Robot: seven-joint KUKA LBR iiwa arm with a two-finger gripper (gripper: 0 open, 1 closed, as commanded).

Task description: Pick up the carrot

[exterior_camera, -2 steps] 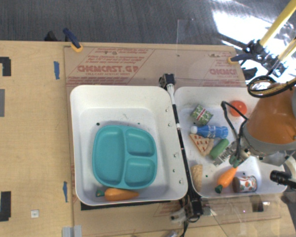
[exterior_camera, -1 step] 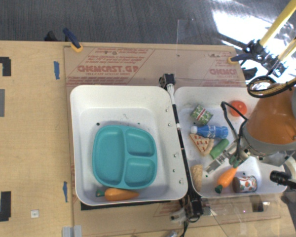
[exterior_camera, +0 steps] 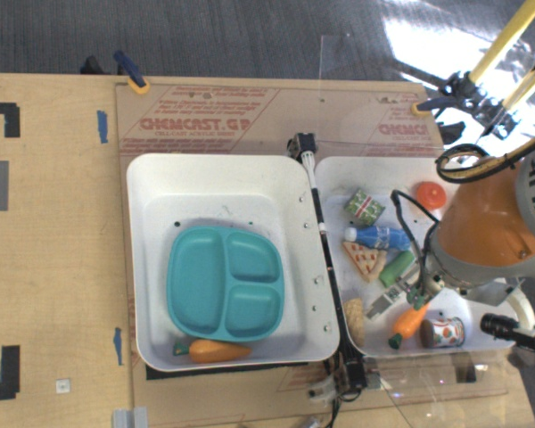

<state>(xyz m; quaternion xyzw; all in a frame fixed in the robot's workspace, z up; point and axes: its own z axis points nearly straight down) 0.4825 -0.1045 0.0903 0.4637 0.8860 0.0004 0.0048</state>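
A small orange carrot (exterior_camera: 409,322) with a green tip lies in the right bin (exterior_camera: 334,175), near its front edge. My gripper (exterior_camera: 405,294) hangs just above and behind it, under the orange band of the arm. Whether it touches the carrot is hidden by the wrist. A second, larger carrot (exterior_camera: 219,350) lies in the left bin (exterior_camera: 152,239), against the front wall and just below the teal divided plate (exterior_camera: 225,283).
The right bin also holds a green gift box (exterior_camera: 364,207), a blue bottle (exterior_camera: 381,236), a pizza slice (exterior_camera: 366,259), a green piece (exterior_camera: 395,267), a red ball (exterior_camera: 431,194), a small can (exterior_camera: 444,332) beside the carrot and a tan piece (exterior_camera: 352,315).
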